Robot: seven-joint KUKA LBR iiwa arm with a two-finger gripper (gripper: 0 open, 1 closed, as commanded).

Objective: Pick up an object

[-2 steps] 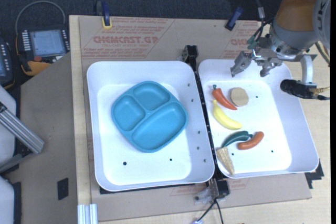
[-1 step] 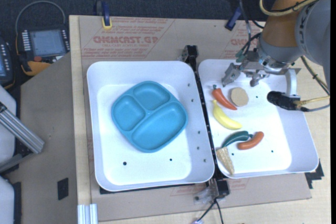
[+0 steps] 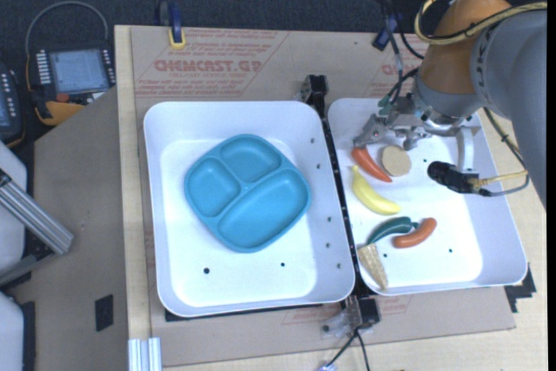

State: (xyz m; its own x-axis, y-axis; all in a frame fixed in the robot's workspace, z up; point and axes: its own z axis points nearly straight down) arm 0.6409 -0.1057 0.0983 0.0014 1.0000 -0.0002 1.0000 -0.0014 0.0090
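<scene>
Gripper (image 3: 391, 135) just above cookie (image 3: 397, 162)

The arm (image 3: 486, 39) runs out past the right edge of the picture, so its base is cut off. The gripper (image 3: 395, 135) is seen from above under the wrist; its metal parts overlap, and whether the fingers are apart cannot be told. Just below the jaws, a round tan object (image 3: 397, 162) is too small to identify, and it covers one end of the orange-red piece (image 3: 371, 165). Printed lettering on the bench board (image 3: 208, 63) is faint, only partly legible.
</scene>
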